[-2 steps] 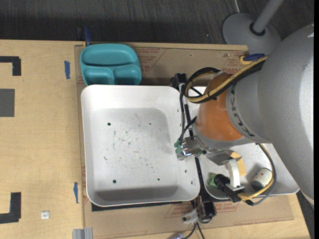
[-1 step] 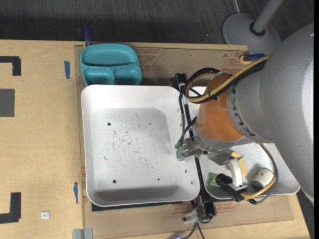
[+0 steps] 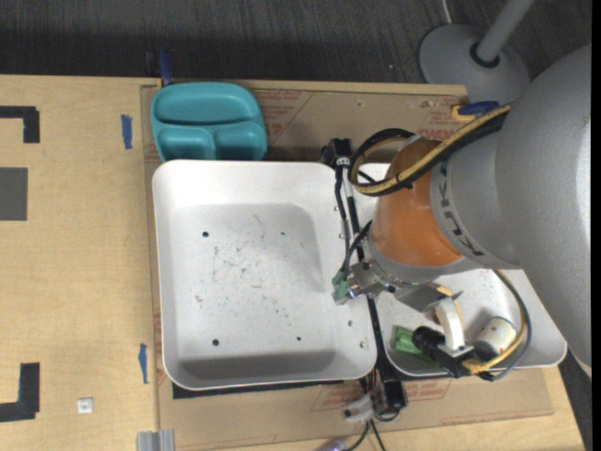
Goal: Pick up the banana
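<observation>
The grey arm with its orange band (image 3: 413, 228) hangs low over the right bin (image 3: 540, 341) and covers most of it. My gripper (image 3: 418, 297) points down into that bin beneath the wrist, near the bin's left wall. A green thing (image 3: 404, 340) lies on the bin floor just in front of the gripper. Whatever else lies under the arm is hidden, and I cannot tell whether anything is held.
The left bin (image 3: 254, 271) is a wide white tray with only specks on its floor. A teal divided container (image 3: 207, 120) stands behind it. Cables (image 3: 352, 214) run along the ridge between the two bins. Cardboard bench lies to the left.
</observation>
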